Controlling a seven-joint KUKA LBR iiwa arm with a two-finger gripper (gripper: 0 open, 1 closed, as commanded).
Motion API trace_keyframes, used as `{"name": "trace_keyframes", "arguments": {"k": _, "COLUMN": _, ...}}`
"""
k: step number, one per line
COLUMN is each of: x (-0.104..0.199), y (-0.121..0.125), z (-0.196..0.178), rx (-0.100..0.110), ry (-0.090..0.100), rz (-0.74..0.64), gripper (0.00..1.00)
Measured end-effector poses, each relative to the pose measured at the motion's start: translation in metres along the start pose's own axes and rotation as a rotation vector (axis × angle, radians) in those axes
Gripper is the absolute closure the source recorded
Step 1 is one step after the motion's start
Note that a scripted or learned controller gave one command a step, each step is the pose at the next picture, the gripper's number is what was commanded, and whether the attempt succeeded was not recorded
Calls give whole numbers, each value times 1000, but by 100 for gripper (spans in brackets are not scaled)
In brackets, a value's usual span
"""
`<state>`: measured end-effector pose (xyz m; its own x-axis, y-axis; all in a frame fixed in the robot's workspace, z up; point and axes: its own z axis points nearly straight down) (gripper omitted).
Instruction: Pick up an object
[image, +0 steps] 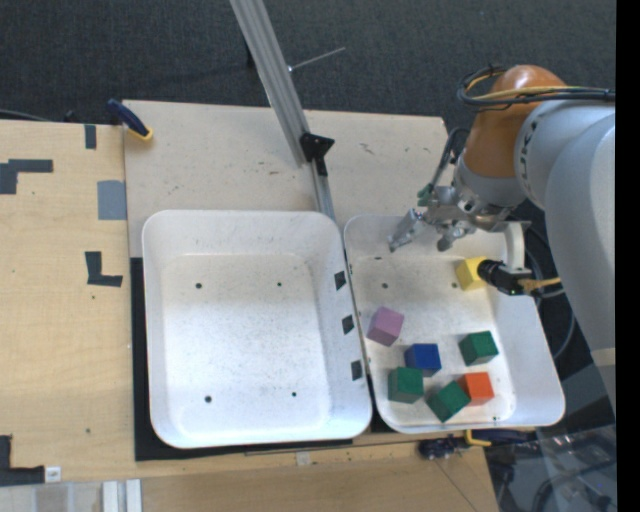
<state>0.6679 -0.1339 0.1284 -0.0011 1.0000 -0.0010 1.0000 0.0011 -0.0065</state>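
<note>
Robotics lab: plywood bench carrying two white bins, grey industrial arm reaching in, aluminium camera mast, tape markers on bench, dark carpet floor, loose cables.

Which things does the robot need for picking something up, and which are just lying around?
For the job:
gripper
yellow block
purple block
blue block
three green blocks
orange block
right bin holding them

Just lying about:
left bin
blue and yellow clamp
metal rail
</note>
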Motion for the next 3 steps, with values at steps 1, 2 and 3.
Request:
{"name": "trace_keyframes", "arguments": {"k": 1, "x": 1, "y": 2, "z": -13, "rx": -5, "ry": 0, "rz": -2, "gripper": 100}}
{"name": "trace_keyframes", "arguments": {"k": 2, "x": -7, "y": -1, "z": -65, "rx": -11, "ry": 0, "rz": 0, "gripper": 100}}
{"name": "trace_keyframes", "arguments": {"k": 3, "x": -7, "y": -1, "z": -93, "rx": -9, "ry": 1, "rz": -1, "gripper": 100}}
